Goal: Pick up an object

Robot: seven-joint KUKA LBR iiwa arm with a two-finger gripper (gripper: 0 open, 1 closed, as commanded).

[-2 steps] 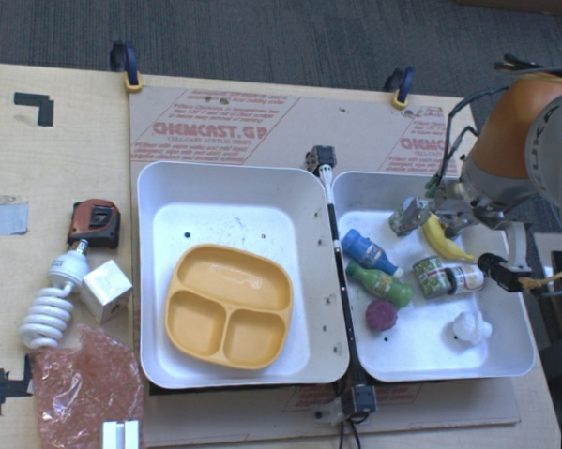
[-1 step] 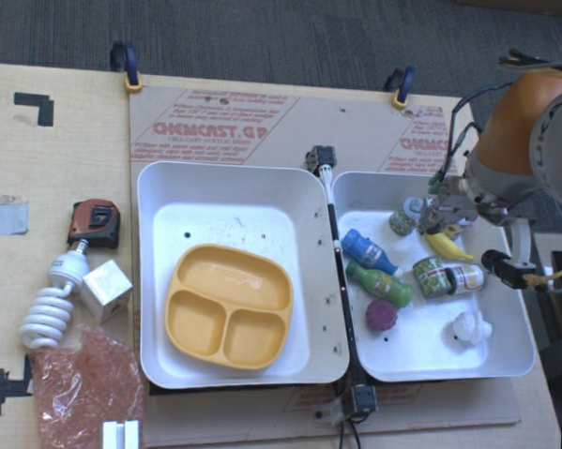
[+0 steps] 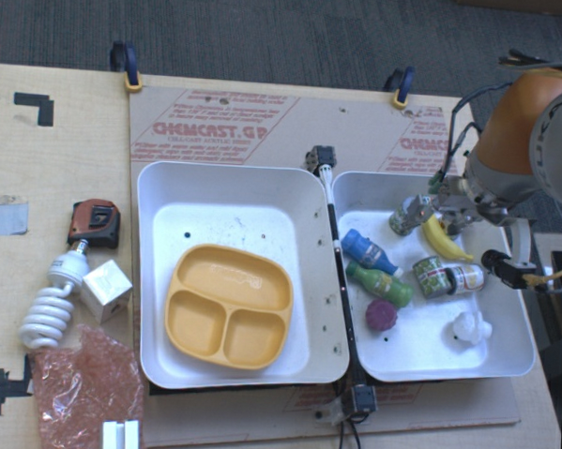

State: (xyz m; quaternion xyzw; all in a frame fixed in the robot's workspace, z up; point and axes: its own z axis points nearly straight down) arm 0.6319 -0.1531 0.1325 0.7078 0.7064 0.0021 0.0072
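The right bin [image 3: 509,358] holds several objects: a blue bottle [image 3: 369,252], a green bottle [image 3: 387,286], a purple ball [image 3: 381,315], a yellow banana [image 3: 444,239], a labelled can [image 3: 447,276] on its side and a white crumpled piece [image 3: 469,327]. My gripper [image 3: 432,214] hangs low over the bin's far part, just above the banana's upper end. The grey and orange arm [image 3: 526,119] reaches in from the upper right. The banana still rests on the bin floor.
The left bin [image 3: 157,259] holds a yellow divided plate [image 3: 228,305]. On the bench to its left lie a tape measure [image 3: 95,223], a spiral light bulb [image 3: 53,301], a white cube [image 3: 107,285] and pink bubble wrap [image 3: 85,387].
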